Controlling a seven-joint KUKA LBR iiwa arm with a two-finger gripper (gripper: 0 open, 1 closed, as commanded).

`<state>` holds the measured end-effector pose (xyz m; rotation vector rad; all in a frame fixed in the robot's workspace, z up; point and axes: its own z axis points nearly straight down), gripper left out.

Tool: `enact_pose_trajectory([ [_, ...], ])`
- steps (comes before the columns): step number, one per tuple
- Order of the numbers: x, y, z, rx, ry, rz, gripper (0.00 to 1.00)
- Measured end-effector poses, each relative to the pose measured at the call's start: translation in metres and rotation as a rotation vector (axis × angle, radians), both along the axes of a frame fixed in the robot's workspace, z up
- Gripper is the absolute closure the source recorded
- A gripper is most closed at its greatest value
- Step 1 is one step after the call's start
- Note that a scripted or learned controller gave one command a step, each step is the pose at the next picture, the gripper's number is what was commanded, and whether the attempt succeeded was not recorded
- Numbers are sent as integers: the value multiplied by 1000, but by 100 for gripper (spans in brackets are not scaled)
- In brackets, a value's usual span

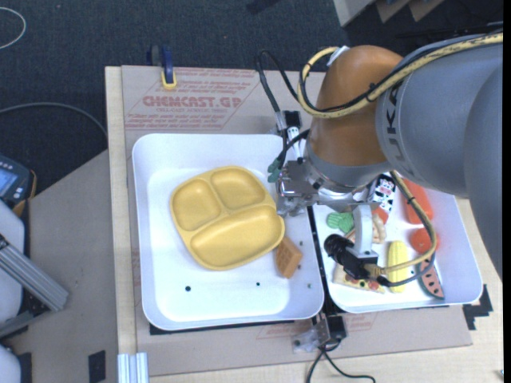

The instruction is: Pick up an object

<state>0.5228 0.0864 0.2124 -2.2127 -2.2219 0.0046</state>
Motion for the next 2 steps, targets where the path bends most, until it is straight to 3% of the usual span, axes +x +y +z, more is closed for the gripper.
enact_pose_trajectory([
  [1, -27, 47, 61, 0, -10, 3, 100],
  [2, -43, 67, 133, 0, -12, 1, 100],
])
